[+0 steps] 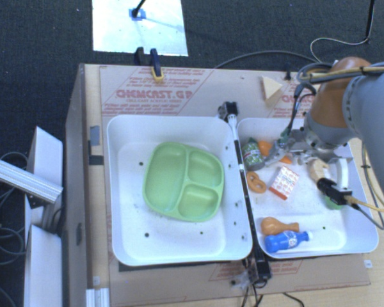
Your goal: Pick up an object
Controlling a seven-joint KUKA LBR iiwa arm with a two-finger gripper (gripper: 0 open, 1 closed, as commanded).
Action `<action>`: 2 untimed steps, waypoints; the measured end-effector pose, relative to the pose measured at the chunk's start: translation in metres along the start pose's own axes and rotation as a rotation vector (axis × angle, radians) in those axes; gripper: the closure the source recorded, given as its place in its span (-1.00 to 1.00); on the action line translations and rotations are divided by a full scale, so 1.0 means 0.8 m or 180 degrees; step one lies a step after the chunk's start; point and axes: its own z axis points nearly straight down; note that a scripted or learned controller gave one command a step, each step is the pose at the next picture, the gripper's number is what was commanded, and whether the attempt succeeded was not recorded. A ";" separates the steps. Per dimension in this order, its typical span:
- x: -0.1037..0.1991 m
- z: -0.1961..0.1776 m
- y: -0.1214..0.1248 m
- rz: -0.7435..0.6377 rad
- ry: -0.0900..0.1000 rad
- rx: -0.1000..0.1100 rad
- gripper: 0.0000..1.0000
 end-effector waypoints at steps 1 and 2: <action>0.010 0.012 0.033 0.0023 -0.0012 0.0005 -1.00; 0.003 0.020 0.051 0.0048 0.0026 0.0154 -1.00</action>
